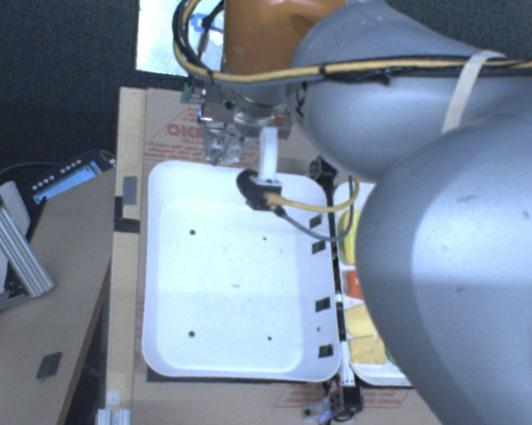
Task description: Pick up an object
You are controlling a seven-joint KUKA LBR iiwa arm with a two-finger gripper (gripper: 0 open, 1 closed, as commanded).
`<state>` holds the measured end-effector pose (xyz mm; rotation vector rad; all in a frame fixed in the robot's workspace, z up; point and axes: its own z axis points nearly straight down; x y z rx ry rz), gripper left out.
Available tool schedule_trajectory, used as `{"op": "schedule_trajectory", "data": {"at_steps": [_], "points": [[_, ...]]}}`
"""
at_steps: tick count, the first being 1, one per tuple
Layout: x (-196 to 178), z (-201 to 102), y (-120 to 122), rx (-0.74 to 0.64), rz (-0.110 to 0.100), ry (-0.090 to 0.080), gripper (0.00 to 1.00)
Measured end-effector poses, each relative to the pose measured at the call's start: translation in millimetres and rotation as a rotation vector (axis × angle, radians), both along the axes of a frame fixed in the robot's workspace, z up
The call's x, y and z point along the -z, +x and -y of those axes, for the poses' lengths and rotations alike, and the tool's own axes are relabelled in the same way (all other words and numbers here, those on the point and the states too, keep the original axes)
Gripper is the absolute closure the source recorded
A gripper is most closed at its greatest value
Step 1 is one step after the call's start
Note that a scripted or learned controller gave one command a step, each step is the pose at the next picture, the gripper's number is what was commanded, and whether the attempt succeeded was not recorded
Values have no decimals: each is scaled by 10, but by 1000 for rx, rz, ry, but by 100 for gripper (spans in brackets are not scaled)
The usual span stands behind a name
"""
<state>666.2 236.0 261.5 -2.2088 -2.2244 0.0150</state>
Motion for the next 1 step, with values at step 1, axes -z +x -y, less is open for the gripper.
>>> {"op": "schedule_trajectory", "data": {"at_steps": [1], "points": [[-722,174,-835,3,12,5,100]]}}
